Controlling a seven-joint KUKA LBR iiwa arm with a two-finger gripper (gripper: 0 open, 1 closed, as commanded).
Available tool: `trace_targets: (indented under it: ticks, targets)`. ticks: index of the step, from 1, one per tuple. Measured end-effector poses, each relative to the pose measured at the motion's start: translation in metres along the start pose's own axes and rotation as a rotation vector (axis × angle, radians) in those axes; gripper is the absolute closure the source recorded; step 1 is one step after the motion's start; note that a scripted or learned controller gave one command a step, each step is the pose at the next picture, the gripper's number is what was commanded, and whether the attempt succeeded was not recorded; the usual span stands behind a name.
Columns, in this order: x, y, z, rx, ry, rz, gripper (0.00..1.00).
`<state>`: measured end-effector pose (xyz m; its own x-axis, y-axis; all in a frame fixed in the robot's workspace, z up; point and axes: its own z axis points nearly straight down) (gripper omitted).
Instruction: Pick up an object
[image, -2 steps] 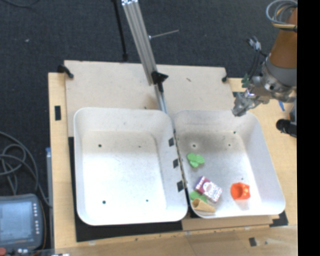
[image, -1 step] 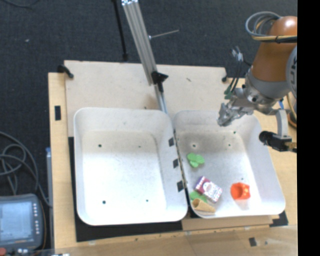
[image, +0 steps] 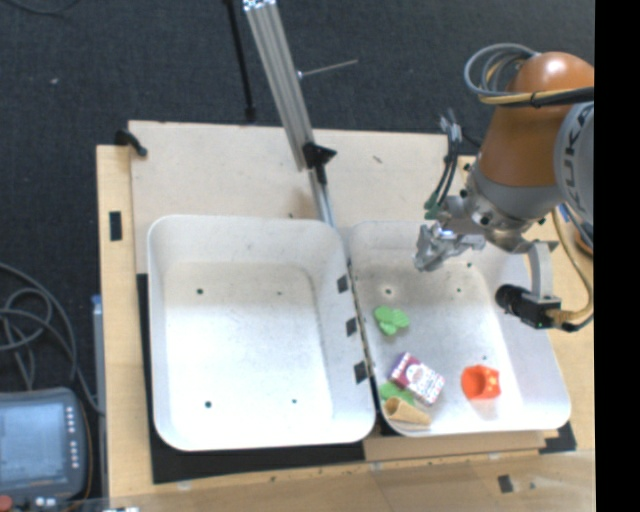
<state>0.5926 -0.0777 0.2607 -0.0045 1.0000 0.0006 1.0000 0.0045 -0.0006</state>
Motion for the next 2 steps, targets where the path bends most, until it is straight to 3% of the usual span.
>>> trace_targets:
  ticks: [2]
  targets:
    - [0.102, -0.036, 0.025, 0.0, 0.001, -0.002, 1.0]
